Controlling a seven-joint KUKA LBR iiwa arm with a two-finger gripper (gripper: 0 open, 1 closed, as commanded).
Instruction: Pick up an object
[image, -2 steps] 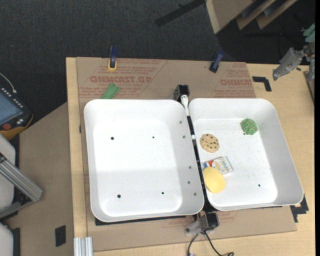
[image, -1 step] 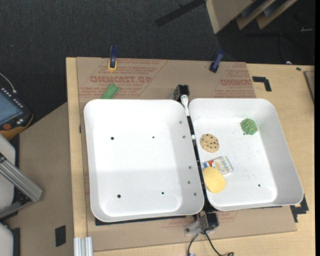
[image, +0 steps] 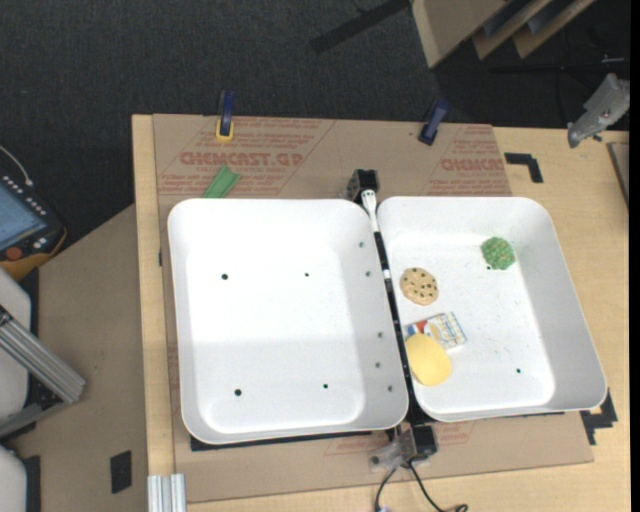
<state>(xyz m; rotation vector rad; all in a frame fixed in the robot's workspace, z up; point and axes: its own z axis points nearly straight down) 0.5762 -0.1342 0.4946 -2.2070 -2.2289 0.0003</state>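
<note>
The right bin holds several small objects. A fuzzy green ball lies near its back right. A round chocolate-chip cookie sits close to the divider. A small white, red and blue packet lies in front of the cookie, and a yellow lemon-like object touches the packet's front edge. A grey metal piece that looks like my gripper pokes in at the upper right edge, well behind the right bin and far above the objects.
The left bin stands beside the right one on a brown board. Blue clamps hold the board's back edge, and a green tag lies there. A cable connector sits at the front.
</note>
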